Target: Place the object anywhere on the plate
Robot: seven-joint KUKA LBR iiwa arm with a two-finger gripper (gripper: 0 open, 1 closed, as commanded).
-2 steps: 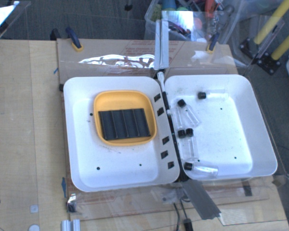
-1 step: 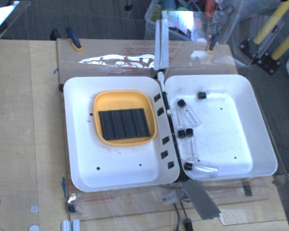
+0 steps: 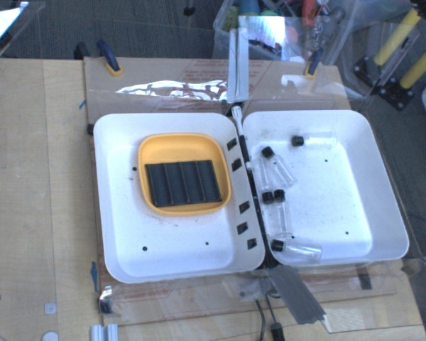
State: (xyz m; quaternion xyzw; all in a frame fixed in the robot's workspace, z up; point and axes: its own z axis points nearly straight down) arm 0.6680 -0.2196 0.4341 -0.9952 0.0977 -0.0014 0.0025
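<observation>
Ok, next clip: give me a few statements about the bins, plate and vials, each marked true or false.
1. The yellow plate sits in the left bin. True.
2. A black ridged block lies on the plate. True.
3. The clear vials with black caps lie on the plate. False: they lie in the right bin, mostly along its left side.
4. The two bins stand far apart. False: they sit side by side, edges meeting.
5. One vial lies near the right bin's front left corner. True.
</observation>
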